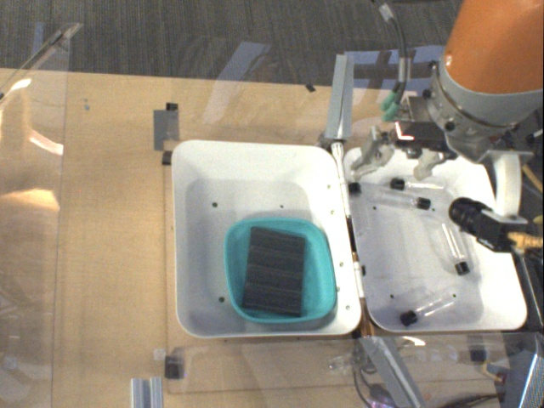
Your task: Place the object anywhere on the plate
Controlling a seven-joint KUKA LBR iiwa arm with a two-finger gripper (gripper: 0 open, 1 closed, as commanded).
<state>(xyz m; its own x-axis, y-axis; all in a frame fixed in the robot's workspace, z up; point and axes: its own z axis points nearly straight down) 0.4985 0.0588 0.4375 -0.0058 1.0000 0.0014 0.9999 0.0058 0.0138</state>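
Note:
A teal plate [321, 266] sits in the left white bin [195, 228], toward its front. A dark ridged block [274, 270] lies flat on the plate, near its middle. My gripper [395, 161] hangs over the back left corner of the right bin [501, 317], well apart from the plate. Its two fingers are spread and open, with nothing between them. The orange and grey arm [493, 49] hides the back right part of that bin.
Several clear tubes with black caps lie loose in the right bin: one [406, 201] just below the gripper, one [455, 246] at mid right, one [429, 304] at the front. A black cylinder [474, 219] on the arm juts over that bin. Wooden bench surrounds the bins.

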